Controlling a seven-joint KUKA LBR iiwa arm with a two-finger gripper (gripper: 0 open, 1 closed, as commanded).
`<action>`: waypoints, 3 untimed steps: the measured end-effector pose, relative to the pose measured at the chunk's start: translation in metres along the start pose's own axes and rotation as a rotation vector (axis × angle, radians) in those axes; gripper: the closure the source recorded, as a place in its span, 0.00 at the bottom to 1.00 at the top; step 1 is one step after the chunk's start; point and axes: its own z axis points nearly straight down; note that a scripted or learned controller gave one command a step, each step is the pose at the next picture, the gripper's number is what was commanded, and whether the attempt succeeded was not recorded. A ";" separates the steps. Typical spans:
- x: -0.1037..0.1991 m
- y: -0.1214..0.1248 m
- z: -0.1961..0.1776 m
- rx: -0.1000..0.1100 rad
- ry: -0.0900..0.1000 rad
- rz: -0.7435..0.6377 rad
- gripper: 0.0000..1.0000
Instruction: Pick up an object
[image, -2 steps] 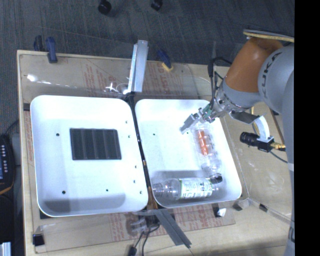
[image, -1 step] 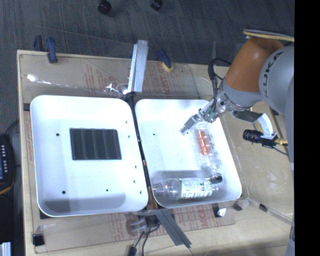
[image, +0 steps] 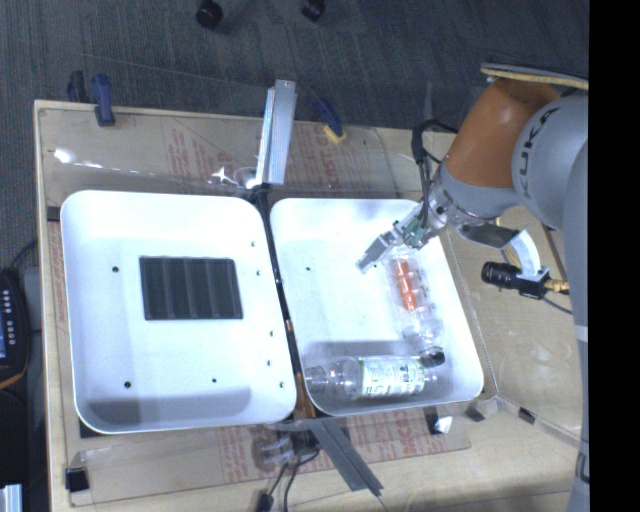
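Observation:
My gripper (image: 373, 257) hangs over the back of the right bin (image: 330, 300), pointing down and to the left. Just right of and below it lies a clear plastic bottle with an orange label (image: 408, 292), running lengthwise towards the front. The gripper's tip is beside that bottle's far end, and nothing is seen in its grasp. A second clear bottle with a white and green label (image: 368, 377) lies along the bin's front wall. A black cap (image: 432, 357) sits where the two bottles meet.
The left bin (image: 100, 330) holds a dark grey ribbed rectangular slab (image: 190, 288) at its middle. A black divider (image: 280, 300) separates the two bins. The right bin's left half is bare white floor. A metal bar (image: 277, 130) stands behind the bins.

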 end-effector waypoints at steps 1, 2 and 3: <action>-0.011 0.019 0.016 -0.005 -0.006 -0.053 0.00; -0.011 0.020 0.005 -0.005 -0.008 -0.056 1.00; -0.011 0.020 0.005 -0.005 -0.008 -0.055 0.00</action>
